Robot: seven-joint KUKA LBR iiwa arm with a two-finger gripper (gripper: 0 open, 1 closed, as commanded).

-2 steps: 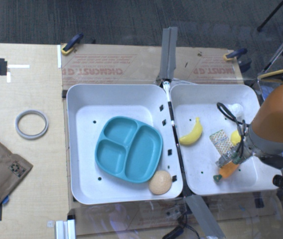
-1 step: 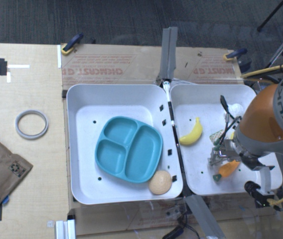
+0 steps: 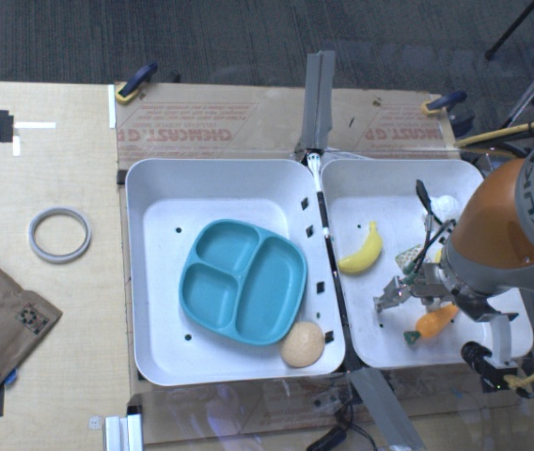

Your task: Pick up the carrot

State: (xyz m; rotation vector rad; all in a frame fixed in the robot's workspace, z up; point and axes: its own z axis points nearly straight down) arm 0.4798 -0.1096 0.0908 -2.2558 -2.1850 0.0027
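Note:
The carrot [image 3: 433,324] is orange with a green tip and lies near the front of the right bin [image 3: 361,346], its tip pointing to the lower left. My gripper [image 3: 397,294] hangs low over the right bin's floor, just left of and slightly above the carrot. The carrot lies beside the gripper, not in it. The grey arm with its orange band [image 3: 493,224] comes in from the right and hides the bin's right part.
A yellow banana [image 3: 362,251] lies left of centre in the right bin, close to the gripper. The left bin [image 3: 154,252] holds a blue divided plate [image 3: 243,285] and a beige round item [image 3: 302,343]. A tape ring [image 3: 60,234] lies on the bench at left.

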